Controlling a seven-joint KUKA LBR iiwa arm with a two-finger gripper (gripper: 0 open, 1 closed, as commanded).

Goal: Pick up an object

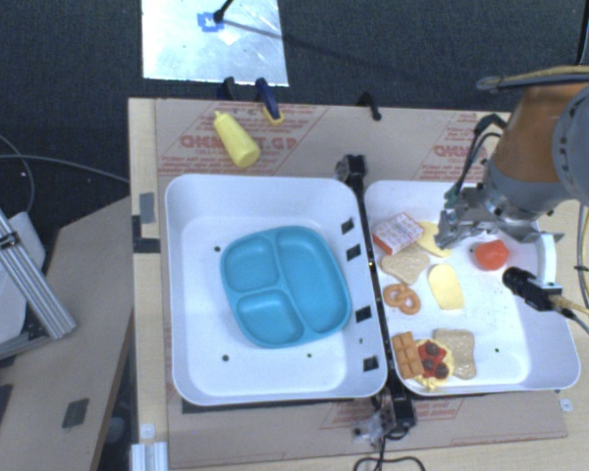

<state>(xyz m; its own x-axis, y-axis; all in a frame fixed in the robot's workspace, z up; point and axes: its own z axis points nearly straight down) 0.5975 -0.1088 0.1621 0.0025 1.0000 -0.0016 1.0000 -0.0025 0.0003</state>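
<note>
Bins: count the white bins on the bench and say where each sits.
2. The left bin holds a blue plate; the right bin holds toy food.

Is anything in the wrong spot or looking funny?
Yes. A yellow mustard bottle lies on its side on the cardboard behind the left bin, outside both bins. The other play food sits in the right bin, while the blue divided plate has nothing on it.

- Dark carpet floor (59, 57) lies beyond the table (304, 130), far from the claw (450, 226).
- A shiny metal sheet (214, 27) rests on it, up and left of the claw.
- Aluminium framing (15, 263) stands far left, beside a tan board (83, 332).
</note>
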